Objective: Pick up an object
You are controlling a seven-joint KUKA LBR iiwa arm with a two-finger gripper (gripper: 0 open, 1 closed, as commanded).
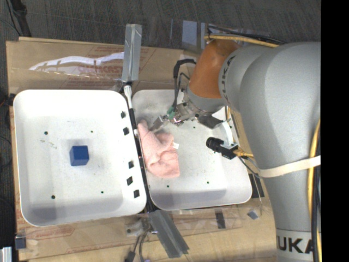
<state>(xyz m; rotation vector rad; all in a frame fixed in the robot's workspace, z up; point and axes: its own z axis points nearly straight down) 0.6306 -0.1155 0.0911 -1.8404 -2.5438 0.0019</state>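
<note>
On brown cardboard, my gripper [163, 121], grip unclear, meets crumpled pink cloth [159, 150]; left bin [32, 108] holds a blue cube [79, 155]

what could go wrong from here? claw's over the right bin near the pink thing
1. The claw sits at the upper corner of the pink cloth, not over its bulk; a close there may pinch only an edge, and the limp cloth could slip out on the lift.
2. The cloth lies against the divider wall between the bins; a descent nearer that side might strike the wall.
3. The blue cube in the left bin is far from the claw, so no quick fallback.
</note>
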